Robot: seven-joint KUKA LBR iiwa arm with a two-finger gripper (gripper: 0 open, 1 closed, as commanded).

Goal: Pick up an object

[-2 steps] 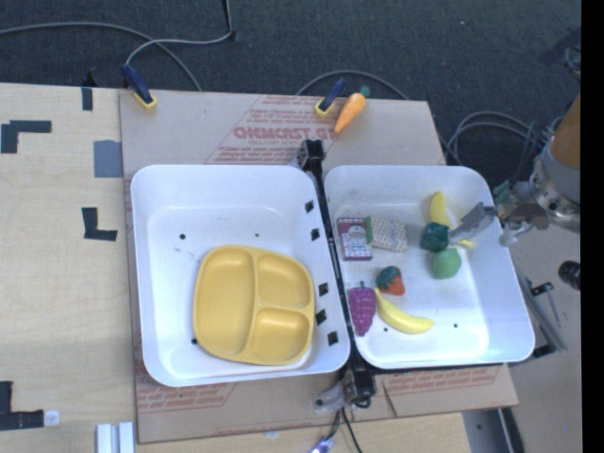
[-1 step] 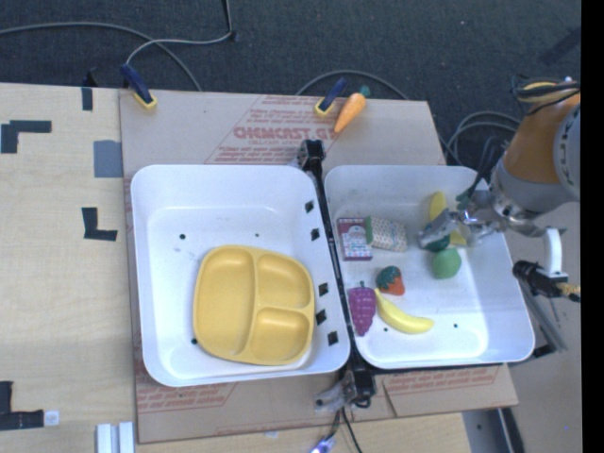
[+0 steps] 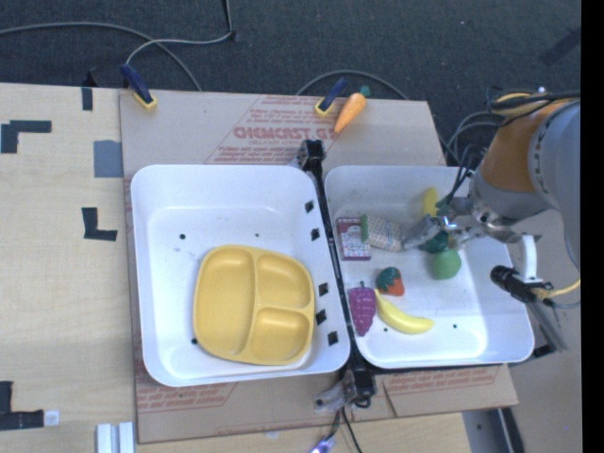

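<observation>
Right bin (image 3: 472,347) crowds toys near its left wall; hand (image 3: 436,234), grip state unclear, beside green ball (image 3: 445,264).

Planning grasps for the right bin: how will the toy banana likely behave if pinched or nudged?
The banana looks smooth and glossy, so probably slippery. Its curved shape suggests it may pivot or spin when nudged. It looks like moulded plastic, so likely stiff and light.

Yellow divided tray (image 3: 253,305); yellow banana (image 3: 404,318); green ball (image 3: 445,264); purple grapes (image 3: 361,308); orange carrot (image 3: 349,111).
</observation>
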